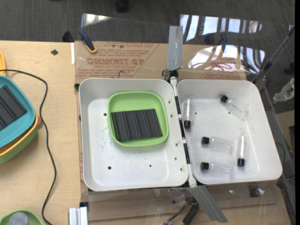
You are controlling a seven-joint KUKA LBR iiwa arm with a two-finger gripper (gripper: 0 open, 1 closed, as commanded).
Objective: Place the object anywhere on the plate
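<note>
A green square plate with a dark ribbed insert lies in the left white bin, toward its upper middle. Several clear vials with black caps lie scattered in the right white bin: one vial along the left wall, one vial at the upper right, one vial at the right, and two more vials near the lower middle.
A stack of teal, orange and green plates sits at the left edge of the wooden bench, with a black cable running past it. Brown cardboard lies behind the bins.
</note>
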